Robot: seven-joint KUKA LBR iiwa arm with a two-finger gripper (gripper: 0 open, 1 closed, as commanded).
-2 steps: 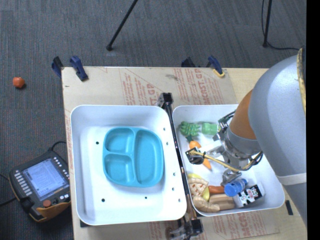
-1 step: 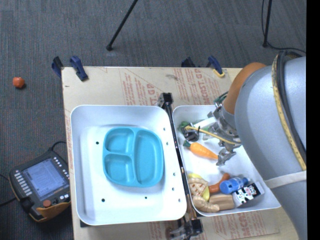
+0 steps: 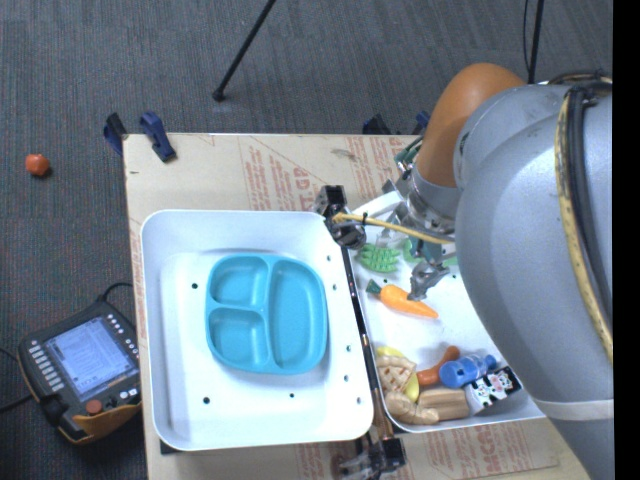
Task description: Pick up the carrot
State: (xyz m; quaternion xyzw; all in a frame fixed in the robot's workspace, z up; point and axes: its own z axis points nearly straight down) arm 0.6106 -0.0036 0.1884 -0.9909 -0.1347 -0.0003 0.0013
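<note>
The carrot point(image 3: 407, 301) lies in the right bin point(image 3: 455, 313), orange body pointing away from its small green top, on bare white floor roughly mid-bin. The gripper point(image 3: 424, 280) hangs directly above the carrot's middle, its tips just at the carrot's upper edge; whether the fingers are spread or closed cannot be told, since the wrist hides them, and nothing shows the carrot between them.

Just above the carrot sits a green ridged leaf-like toy point(image 3: 380, 258). Below the carrot, along the bin's near wall, is a cluster: a waffle point(image 3: 396, 376), a bread-roll piece point(image 3: 440, 404), a blue cup-like toy point(image 3: 460, 372) and a small black-and-white cow figure point(image 3: 492, 389).

Left of the carrot, the other bin point(image 3: 165, 298) holds a blue three-compartment plate point(image 3: 268, 313). The cardboard point(image 3: 260, 168) under both bins carries red printing (too slanted and small to read). A teach pendant point(image 3: 80, 366) lies on the carpet far left.
</note>
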